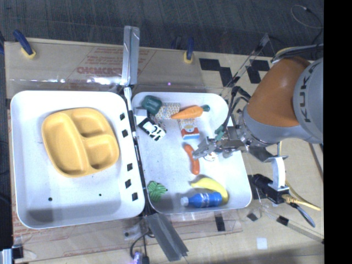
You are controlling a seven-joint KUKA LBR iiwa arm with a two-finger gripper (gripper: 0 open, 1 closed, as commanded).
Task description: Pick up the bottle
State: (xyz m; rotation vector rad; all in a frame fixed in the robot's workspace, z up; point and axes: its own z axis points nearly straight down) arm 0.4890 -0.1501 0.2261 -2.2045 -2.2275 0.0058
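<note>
The bottle [203, 200] is small and blue with a white cap, lying on its side along the front wall of the right bin [170, 172]. A yellow banana [209, 185] lies right behind it, touching or nearly touching it. My gripper [207, 149] hangs over the middle of the right bin, well behind the bottle, just right of a red sausage-shaped toy [192, 156]. Nothing shows held in it. The grey arm with its orange band [278, 95] reaches in from the right.
The right bin also holds a carrot [187, 113], a small carton [188, 130], a teal object [152, 103], a black-and-white piece [151, 128] and a green leafy toy [157, 190]. A yellow divided tray [80, 141] sits in the left bin [33, 202].
</note>
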